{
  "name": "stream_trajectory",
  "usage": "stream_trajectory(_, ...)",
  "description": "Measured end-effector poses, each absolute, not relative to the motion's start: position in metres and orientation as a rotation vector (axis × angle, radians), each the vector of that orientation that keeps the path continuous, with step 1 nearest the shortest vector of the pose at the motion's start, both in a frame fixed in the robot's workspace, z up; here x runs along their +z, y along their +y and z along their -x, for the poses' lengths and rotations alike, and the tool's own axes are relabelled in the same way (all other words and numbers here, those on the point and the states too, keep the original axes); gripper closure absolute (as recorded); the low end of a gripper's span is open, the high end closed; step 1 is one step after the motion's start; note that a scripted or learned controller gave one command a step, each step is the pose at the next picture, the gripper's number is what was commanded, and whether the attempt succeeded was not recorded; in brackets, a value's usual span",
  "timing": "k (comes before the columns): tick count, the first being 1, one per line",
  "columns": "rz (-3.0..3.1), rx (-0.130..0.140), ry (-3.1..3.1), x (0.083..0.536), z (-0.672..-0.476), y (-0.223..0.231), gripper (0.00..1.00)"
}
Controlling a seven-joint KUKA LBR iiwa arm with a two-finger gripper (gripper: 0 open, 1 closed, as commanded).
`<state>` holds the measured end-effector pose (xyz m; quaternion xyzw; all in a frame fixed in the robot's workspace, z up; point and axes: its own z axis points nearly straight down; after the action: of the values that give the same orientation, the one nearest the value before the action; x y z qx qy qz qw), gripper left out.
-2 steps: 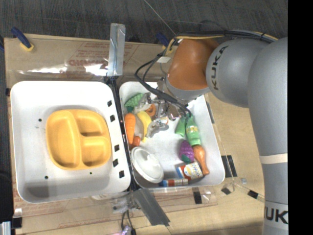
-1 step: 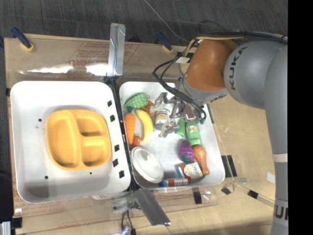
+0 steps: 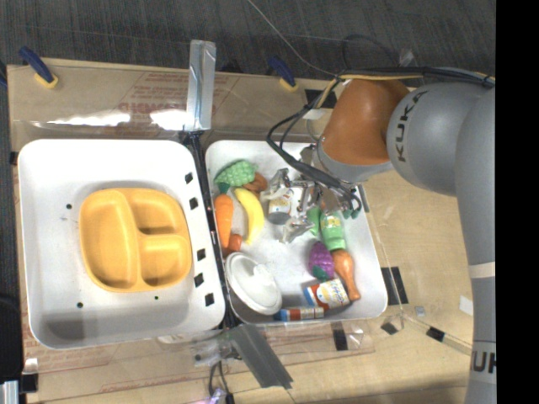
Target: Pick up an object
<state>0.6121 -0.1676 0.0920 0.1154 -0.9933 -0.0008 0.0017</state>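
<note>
The bench carries two white bins side by side. Nearest the camera, in the right bin (image 3: pixel 370 251), a small bottle (image 3: pixel 328 294) lies on its side by the lower rim with a marker (image 3: pixel 299 314) just below it, and a white bowl (image 3: pixel 253 283) sits upturned at the lower left corner. Above these lie a purple grape bunch (image 3: pixel 321 260) and, touching it on the right, an orange carrot-like piece (image 3: pixel 346 274). A green bottle (image 3: pixel 332 231) lies just above the grapes. Along the bin's left side rest a carrot (image 3: pixel 224 219), a banana (image 3: pixel 248 212) and a green leafy toy (image 3: pixel 237 174). The left bin (image 3: pixel 42 183) holds a yellow divided tray (image 3: pixel 136 237). The gripper (image 3: pixel 290 204) is lowered into the middle of the right bin, between the banana and the green bottle, with the arm (image 3: pixel 421 133) reaching in behind it. Its metal parts blur together against the white floor, so it cannot be told whether the fingers stand apart or together, and nothing is visibly between them. No object is seen lifted clear of the bin. Assessment: the task is at the grasp attempt; the reach is made, but no hold is confirmed and the lift remains. The likeliest targets are the banana and the green bottle, being closest to the gripper, though which is intended cannot be told.
</note>
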Motion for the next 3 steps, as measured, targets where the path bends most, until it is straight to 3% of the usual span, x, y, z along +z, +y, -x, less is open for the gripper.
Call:
stream_trajectory(1, -0.042, -0.002, -3.140, 0.092, -0.605, -0.109, 0.00)
stream_trajectory(2, 0.107, -0.001, -3.138, 0.092, -0.602, -0.125, 0.00)
stream_trajectory(3, 0.096, 0.000, -3.141, 0.103, -0.603, -0.123, 1.00)
